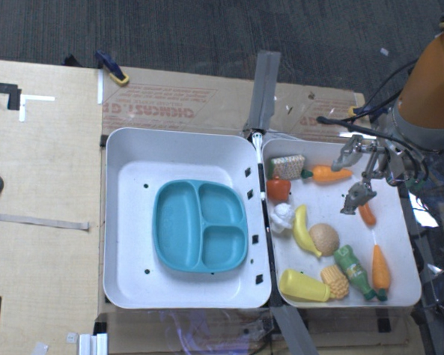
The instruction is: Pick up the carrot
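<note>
Three orange carrot-like pieces lie in the right bin (399, 221). One carrot (332, 174) with a green stalk lies near the far wall. A small orange piece (367, 214) lies mid-right, and a third carrot (381, 267) rests by the right wall. My gripper (347, 185) hangs over the bin's far right part, just right of the stalked carrot and above-left of the small piece. Its fingers look spread, one tip near the stalked carrot's right end, and nothing is between them.
The right bin also holds a red tomato (279, 189), a banana (305, 230), a brown round item (324, 238), a green bottle (353, 269), corn (334, 281) and a yellow piece (303, 286). A blue divided plate (202, 226) lies in the left bin (121, 227).
</note>
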Controlling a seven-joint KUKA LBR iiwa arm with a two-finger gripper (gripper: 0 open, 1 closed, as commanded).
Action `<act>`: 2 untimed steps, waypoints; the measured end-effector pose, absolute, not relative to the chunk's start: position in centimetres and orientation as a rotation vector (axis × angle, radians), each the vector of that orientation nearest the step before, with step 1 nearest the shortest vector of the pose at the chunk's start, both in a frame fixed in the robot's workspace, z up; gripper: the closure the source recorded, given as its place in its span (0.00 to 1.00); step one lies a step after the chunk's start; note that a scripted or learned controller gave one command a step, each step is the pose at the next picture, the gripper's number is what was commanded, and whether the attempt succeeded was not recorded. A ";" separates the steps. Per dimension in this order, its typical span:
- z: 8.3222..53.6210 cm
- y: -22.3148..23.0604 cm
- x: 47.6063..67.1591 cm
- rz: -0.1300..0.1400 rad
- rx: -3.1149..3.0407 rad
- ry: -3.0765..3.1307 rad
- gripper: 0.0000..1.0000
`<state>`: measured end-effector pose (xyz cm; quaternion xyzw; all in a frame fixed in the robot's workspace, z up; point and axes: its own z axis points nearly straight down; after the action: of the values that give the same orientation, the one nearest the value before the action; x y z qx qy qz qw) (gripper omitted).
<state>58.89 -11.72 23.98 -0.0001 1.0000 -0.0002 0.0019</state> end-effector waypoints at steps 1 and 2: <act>26.1 -17.5 49.4 -0.003 -0.371 3.114 0.00; 16.0 -22.2 49.7 -0.001 -0.433 3.108 0.00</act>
<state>49.72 -22.19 16.03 -0.1380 0.9904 -0.0004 0.0019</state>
